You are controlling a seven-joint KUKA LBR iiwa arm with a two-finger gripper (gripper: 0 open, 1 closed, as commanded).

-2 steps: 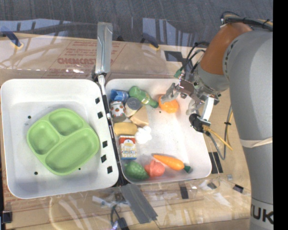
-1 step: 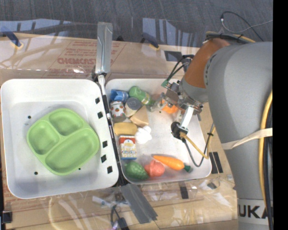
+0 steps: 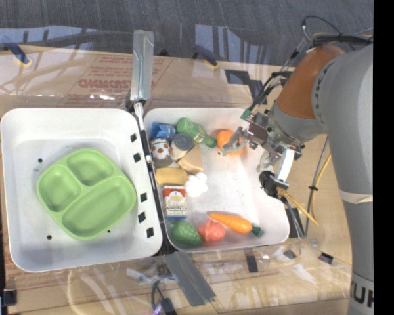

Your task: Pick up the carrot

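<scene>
The carrot is orange with a small green tip and lies flat near the front wall of the right bin, pointing right. My gripper hangs at the back right of that bin, well behind the carrot and apart from it. It is right beside a small round orange item; whether it touches that item is unclear. The grey arm with its orange band reaches in from the right.
Several toy foods crowd the right bin's left side: a green pepper, cans, a yellow block, a labelled box, a green piece and a pink piece next to the carrot. The left bin holds a green divided plate.
</scene>
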